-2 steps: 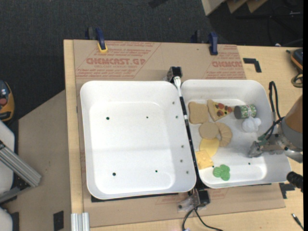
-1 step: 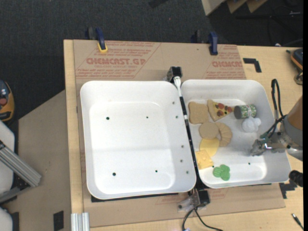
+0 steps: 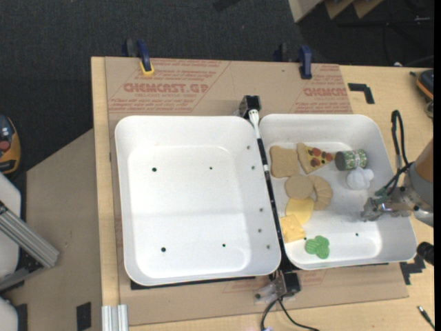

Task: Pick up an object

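Observation:
The right bin [image 3: 372, 133] holds several toy food items. A tan bread slice [image 3: 282, 161] and a pizza slice [image 3: 313, 157] lie near its far left. A green can [image 3: 351, 160] rests on its side beside a white lump [image 3: 359, 178]. Two brown round pieces [image 3: 308, 188] sit mid-bin, with yellow cheese pieces [image 3: 296, 218] below them and a green leafy piece [image 3: 318, 247] near the front. My gripper [image 3: 374, 209] is low over the bin's right side, just below the white lump, with bare bin floor under it and nothing seen held.
The left bin [image 3: 138, 185] sits alongside, its rim meeting the right bin's at the middle. Both rest on a cardboard sheet [image 3: 172, 85] fixed by blue clamps [image 3: 304, 61]. A black cable [image 3: 396, 140] loops over the right bin's far right wall.

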Robot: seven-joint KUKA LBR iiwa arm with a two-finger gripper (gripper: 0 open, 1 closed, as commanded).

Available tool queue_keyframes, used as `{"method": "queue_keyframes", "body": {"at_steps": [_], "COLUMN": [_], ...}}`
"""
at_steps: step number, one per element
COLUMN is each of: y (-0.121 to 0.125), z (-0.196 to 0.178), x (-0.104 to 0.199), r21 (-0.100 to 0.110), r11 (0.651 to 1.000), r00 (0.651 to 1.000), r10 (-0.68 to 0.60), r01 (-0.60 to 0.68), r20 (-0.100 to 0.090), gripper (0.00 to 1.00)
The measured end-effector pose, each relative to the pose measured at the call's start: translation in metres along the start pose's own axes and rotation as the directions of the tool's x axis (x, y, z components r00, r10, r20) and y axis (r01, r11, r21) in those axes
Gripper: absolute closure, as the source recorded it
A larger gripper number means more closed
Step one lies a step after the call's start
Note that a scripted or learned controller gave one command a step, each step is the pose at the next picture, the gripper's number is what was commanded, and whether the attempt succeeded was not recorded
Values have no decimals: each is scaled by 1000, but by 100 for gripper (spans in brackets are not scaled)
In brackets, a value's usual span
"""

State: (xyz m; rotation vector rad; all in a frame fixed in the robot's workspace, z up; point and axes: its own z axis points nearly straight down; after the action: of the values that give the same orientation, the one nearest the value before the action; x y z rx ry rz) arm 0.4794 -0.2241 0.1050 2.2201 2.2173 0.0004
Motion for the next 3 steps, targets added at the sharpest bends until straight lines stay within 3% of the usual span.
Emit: {"method": "queue_keyframes", "body": {"at_steps": [1, 2, 3], "y": [-1, 0, -1], "z": [22, 10, 21], "x": [1, 0, 1], "r21": [6, 2, 5], "r11": [1000, 1000, 1000], "r00": [1000, 1000, 1000], "r10": [-1, -1, -1], "r01": [1, 1, 1], "r20": [-5, -2, -4], "gripper": [100, 100, 100]}}
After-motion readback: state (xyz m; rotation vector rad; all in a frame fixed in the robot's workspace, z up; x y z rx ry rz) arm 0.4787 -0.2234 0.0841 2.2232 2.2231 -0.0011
